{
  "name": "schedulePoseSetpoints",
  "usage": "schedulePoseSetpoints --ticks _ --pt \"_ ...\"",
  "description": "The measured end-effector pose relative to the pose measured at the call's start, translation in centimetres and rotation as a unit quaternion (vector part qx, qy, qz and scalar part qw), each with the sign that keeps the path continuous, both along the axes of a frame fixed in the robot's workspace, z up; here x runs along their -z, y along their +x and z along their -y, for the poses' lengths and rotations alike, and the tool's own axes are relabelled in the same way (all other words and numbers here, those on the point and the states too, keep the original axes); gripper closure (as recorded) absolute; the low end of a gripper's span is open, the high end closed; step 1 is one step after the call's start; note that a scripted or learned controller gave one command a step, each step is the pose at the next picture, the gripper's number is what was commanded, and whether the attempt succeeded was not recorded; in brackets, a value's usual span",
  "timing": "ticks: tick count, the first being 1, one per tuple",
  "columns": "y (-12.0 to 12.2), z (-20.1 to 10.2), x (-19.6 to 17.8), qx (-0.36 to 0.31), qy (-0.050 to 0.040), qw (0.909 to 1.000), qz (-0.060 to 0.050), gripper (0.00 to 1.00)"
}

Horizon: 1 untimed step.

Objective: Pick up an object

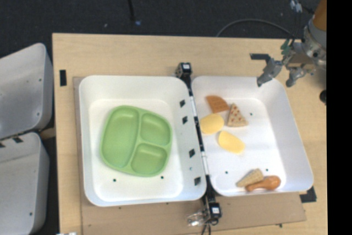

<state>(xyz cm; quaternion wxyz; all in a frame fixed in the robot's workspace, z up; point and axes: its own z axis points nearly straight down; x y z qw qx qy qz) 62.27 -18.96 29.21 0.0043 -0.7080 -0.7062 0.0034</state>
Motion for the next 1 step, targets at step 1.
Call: schedulePoseSetpoints --ticks 1 --pt "0.17 -0.06 -0.77 -0.001 -0.0009 1.0000 0.006 0.00"
